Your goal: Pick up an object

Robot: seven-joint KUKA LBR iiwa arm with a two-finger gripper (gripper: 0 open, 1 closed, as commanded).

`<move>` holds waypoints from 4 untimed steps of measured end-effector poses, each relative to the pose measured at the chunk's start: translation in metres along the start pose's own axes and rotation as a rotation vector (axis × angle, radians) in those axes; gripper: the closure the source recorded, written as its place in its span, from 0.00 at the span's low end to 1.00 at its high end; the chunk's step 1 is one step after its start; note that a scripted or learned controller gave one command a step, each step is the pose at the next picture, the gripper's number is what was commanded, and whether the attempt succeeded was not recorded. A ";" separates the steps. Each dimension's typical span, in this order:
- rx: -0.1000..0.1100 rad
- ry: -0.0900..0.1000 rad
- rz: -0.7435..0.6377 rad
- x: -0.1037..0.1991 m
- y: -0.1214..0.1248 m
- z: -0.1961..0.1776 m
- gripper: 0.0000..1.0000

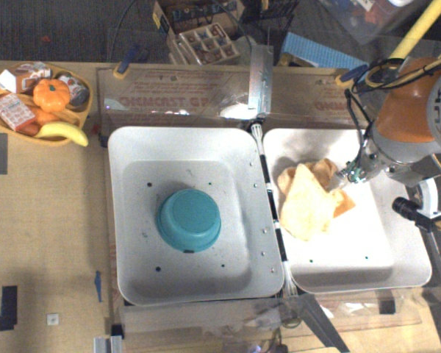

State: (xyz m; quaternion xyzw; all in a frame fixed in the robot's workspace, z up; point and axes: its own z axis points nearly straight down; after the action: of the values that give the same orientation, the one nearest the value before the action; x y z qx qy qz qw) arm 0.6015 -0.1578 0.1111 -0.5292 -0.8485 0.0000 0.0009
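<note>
The gripper point(350, 173) sits low in the right bin point(408, 267), at the right edge of a crumpled yellow cloth point(307, 201) — whether it has closed I cannot tell. Likely mid-grasp; next comes a straight lift. A teal bowl point(190, 219) rests in the left bin point(128, 164).

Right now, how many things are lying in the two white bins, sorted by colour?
Teal: 1, the bowl, upside down in the left bin.
Pale yellow: 1, the cloth in the right bin.
Orange-tan: 1, the piece sticking out from under the cloth.
Total: 3
</note>
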 end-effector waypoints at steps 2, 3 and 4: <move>-0.010 -0.011 0.110 0.002 0.022 0.021 0.00; -0.008 -0.009 0.082 0.006 0.036 0.021 0.00; -0.007 -0.006 -0.017 0.023 0.024 0.020 0.00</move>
State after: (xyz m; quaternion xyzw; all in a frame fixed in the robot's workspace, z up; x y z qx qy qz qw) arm 0.6126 -0.1263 0.0915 -0.5218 -0.8531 -0.0012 -0.0036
